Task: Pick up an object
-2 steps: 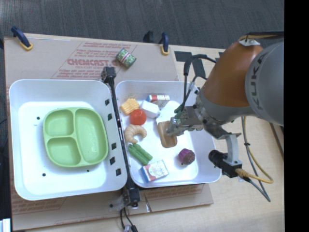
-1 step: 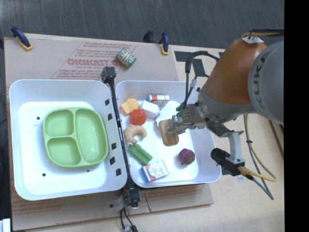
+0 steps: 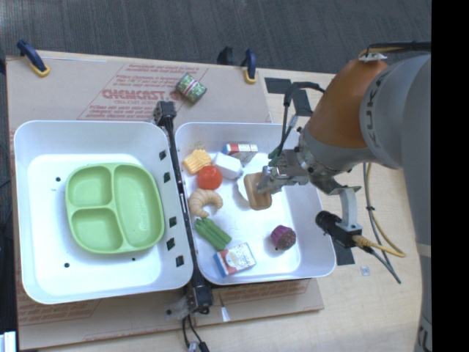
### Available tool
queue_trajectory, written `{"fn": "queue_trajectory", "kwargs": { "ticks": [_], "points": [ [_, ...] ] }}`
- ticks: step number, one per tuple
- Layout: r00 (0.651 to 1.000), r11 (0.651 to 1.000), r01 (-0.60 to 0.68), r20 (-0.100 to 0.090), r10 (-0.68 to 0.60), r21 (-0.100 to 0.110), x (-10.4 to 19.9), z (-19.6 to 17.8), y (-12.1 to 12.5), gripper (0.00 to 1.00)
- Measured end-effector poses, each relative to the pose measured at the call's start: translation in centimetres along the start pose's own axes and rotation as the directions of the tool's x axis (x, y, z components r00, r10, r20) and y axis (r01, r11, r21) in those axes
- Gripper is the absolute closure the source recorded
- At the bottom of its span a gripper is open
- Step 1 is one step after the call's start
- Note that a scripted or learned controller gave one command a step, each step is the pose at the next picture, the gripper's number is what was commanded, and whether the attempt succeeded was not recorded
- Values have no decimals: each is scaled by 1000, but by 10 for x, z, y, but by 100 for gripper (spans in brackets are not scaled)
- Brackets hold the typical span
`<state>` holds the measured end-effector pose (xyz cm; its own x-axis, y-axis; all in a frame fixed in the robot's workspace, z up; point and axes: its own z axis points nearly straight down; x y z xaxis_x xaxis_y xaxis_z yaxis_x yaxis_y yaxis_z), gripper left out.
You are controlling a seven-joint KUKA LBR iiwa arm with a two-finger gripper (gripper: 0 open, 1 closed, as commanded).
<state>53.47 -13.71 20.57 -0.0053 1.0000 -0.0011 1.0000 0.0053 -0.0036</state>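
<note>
Camera view, fixed above bench. Right bin (image 3: 311, 262) as landmark: gripper (image 3: 265, 184) over its upper middle, directly above a tan bread-like piece (image 3: 256, 195), possibly touching; finger spacing not discernible, hold not confirmed. Toward bin's left wall: yellow corn-like piece (image 3: 196, 160), red tomato (image 3: 209, 177), croissant (image 3: 205, 202), green vegetable (image 3: 213, 232). Near its front edge: small carton (image 3: 236, 259) and purple item (image 3: 283, 237). Left of right bin: left bin (image 3: 29, 196) containing green divided plate (image 3: 114, 207). Behind right bin, on cardboard: small green can (image 3: 191, 88).
</note>
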Motion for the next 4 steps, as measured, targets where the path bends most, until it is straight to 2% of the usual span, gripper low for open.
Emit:
{"fn": "queue_trajectory", "kwargs": {
  "ticks": [4],
  "points": [
    [1000, 1000, 20, 1, -20, -5, 1, -42, 3, 100]
  ]
}}
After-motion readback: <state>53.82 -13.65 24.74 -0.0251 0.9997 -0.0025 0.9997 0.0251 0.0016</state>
